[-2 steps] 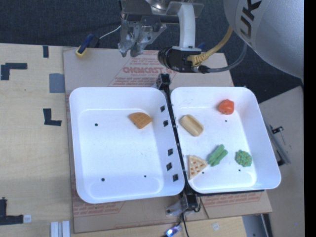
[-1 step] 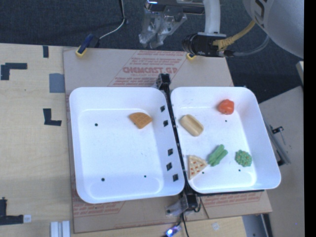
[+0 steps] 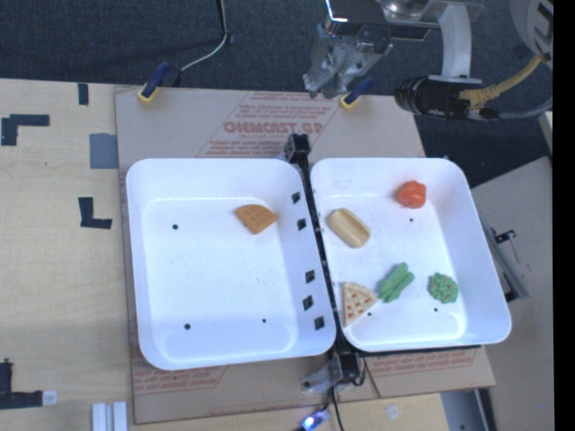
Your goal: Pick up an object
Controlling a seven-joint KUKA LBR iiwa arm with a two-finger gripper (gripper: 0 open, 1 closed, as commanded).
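Observation:
My gripper (image 3: 329, 77) hangs high above the bench's far edge, behind the divider between the two bins, with nothing visible between its fingers. In the left bin (image 3: 153, 241) lies an orange wedge-shaped piece (image 3: 256, 217) near the top right. The right bin (image 3: 472, 241) holds a red tomato (image 3: 411, 194), a tan bread roll (image 3: 349, 227), a waffle-patterned triangle (image 3: 357, 301), a green pea pod (image 3: 395, 282) and a green broccoli floret (image 3: 442, 287).
Both bins rest on a brown cardboard sheet (image 3: 225, 128) held by blue-and-yellow clamps (image 3: 154, 81). A black divider strip (image 3: 308, 241) runs between the bins. A black cable (image 3: 218, 25) trails over the dark floor at the back. The arm's body (image 3: 449, 52) fills the upper right.

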